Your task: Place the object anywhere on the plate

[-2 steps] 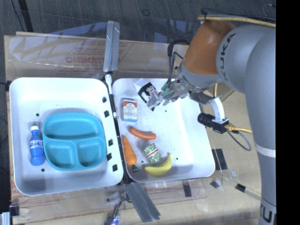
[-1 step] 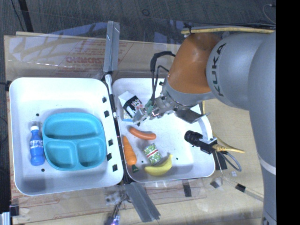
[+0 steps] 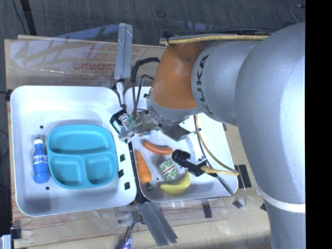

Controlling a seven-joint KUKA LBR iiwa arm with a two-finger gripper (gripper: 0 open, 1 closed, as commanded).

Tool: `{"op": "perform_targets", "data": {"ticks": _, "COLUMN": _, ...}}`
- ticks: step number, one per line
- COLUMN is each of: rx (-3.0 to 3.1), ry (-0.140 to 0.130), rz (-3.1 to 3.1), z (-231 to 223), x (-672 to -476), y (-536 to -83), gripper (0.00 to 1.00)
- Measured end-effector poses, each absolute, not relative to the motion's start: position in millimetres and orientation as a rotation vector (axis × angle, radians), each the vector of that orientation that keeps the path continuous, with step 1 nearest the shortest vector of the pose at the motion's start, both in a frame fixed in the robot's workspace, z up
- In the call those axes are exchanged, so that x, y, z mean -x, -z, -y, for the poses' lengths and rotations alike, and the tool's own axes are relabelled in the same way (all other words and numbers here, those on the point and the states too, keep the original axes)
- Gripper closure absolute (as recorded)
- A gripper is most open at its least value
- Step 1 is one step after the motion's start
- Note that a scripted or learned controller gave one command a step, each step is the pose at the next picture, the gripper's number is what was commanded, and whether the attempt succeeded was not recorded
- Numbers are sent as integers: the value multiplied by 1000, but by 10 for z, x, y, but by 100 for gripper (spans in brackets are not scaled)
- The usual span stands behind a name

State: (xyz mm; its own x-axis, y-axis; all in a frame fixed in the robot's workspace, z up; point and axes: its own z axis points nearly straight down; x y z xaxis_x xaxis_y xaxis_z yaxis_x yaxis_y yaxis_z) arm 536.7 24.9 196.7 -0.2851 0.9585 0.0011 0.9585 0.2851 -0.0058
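On the grey arm (image 3: 249, 82), part of the name "KUKA" reads beside the orange band. Its claw (image 3: 126, 122) sits over the seam between the bins; its grip I cannot tell. Left bin (image 3: 26, 201): blue plate (image 3: 80, 156), blue bottle (image 3: 40, 161) beside it. Right bin (image 3: 223, 154): sausage (image 3: 157, 148), carrot (image 3: 143, 168), banana (image 3: 175, 185), green packet (image 3: 168, 169).

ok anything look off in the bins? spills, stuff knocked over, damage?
Nothing spilled or broken. The blue bottle lies on its side beside the blue plate in the left bin. The carrot, sausage and banana lie loose in the right bin.
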Motion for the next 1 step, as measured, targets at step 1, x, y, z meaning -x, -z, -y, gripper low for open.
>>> {"op": "perform_targets", "data": {"ticks": 1, "rx": 1878, "ry": -6, "rz": 2514, "z": -242, "x": -5368, "y": -1969, "gripper": 0}}
